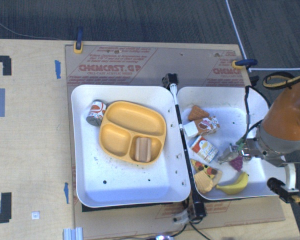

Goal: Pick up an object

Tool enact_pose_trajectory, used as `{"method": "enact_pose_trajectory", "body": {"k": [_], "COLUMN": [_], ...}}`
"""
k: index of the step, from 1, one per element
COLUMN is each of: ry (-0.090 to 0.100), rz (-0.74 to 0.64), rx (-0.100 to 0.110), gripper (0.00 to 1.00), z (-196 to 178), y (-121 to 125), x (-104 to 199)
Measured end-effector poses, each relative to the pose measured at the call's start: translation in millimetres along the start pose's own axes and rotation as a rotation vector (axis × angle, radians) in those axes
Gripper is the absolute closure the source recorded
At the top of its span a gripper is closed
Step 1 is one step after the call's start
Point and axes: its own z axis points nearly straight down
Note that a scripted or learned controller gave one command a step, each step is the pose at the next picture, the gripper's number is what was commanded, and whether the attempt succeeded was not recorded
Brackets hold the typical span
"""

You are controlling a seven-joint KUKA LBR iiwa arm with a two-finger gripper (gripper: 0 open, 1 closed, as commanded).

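The right bin (225,96) holds several small items: a brown wedge (197,113), a white and red packet (207,125), another packet (204,149), a purple piece (236,162), a yellow banana (235,183) and a tan piece (204,183). My gripper (234,152) hangs low over the middle right of this bin, just above the purple piece and right of the second packet. Its metal fingers point left. Nothing shows between them.
The left bin (85,134) carries a yellow divided tray (121,114) with a tan block (142,149) in one compartment, and a small can (95,112) beside the tray's left end. The arm's orange band (288,116) overhangs the right bin's right rim. A cable loops near it.
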Motion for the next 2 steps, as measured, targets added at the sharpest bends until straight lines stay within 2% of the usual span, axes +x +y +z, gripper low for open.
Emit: {"method": "enact_pose_trajectory", "body": {"k": [1, 2], "ry": [-0.001, 0.001], "rz": [0.001, -0.002], "rx": [-0.002, 0.001], "gripper": [1.0, 1.0], "z": [-9.6, -90.2], "y": [0.4, -11.9], "x": [-0.1, 72.8]}}
